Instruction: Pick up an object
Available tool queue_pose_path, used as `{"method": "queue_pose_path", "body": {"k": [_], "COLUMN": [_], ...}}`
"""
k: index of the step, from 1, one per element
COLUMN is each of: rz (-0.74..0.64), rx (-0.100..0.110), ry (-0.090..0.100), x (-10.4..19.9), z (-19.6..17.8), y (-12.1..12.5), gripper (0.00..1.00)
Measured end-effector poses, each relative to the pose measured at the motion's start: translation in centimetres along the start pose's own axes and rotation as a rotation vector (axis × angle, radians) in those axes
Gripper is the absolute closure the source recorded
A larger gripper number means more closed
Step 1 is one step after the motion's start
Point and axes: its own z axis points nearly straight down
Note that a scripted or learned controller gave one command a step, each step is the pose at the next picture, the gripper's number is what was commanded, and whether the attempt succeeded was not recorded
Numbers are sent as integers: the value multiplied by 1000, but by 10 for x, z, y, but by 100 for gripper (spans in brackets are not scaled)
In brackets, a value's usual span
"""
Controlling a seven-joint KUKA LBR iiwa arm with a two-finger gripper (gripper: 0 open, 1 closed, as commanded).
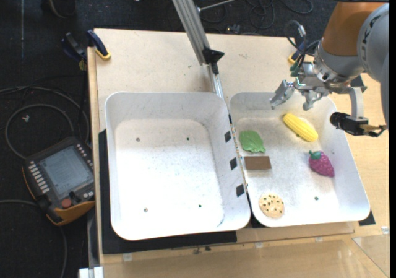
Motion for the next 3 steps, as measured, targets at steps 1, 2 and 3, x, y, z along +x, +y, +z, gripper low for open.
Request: {"method": "queue_pose_path", "body": {"k": [1, 2, 3], "rz": [-2, 2, 2], "rx": [-5, 1, 0], "ry": [-2, -1, -1], "x": [0, -5, -4], "z": [-3, 59, 106], "y": [1, -1, -2], "gripper": [0, 0, 0]}}
